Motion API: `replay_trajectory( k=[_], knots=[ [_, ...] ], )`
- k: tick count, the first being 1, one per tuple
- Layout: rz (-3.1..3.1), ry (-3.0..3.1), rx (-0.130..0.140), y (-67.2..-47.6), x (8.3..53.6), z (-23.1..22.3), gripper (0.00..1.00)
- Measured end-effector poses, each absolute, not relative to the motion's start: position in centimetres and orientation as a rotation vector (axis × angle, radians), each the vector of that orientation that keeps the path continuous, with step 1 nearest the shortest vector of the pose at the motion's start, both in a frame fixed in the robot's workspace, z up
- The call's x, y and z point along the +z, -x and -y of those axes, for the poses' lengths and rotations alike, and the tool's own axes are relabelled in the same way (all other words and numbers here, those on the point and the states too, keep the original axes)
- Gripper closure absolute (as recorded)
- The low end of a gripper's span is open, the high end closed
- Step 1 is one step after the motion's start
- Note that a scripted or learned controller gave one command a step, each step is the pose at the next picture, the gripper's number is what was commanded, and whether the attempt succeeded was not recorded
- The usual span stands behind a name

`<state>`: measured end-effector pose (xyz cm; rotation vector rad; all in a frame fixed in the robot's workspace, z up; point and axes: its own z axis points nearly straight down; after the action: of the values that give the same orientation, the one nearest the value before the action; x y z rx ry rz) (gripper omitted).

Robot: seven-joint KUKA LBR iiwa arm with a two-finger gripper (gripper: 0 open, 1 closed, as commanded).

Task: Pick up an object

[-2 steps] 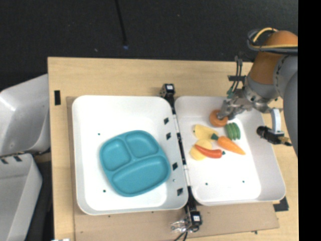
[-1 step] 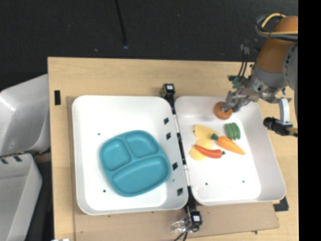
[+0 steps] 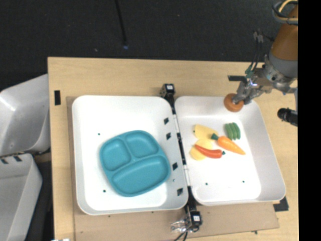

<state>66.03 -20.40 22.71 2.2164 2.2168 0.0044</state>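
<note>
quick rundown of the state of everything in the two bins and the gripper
blue plate: flat in the left bin, its sections bare
orange disc: at the right bin's far rim, under the gripper
carrot: lying flat
red pepper: lying across the yellow pieces
green piece: lying by the carrot's top
gripper: low over the disc, grip unclear

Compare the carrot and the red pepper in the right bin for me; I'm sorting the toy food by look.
The carrot is orange with a green tip at its left end; the red pepper is red all along. The carrot is thicker and tapers toward its right end, while the pepper is slim and slightly curved. The carrot lies on bare bin floor; the pepper lies across yellow pieces. Both lie flat in the right bin, slanting down to the right.
</note>
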Motion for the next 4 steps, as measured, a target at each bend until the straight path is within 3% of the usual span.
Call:
replay_trajectory(
  k=[1, 4],
  knots=[
    [-2.221, -2.216, 0.003, -66.1, 25.0, 20.5, 1.00],
    [-2.229, -2.214, 0.001, -66.1, 25.2, 5.0, 1.00]
  ],
)
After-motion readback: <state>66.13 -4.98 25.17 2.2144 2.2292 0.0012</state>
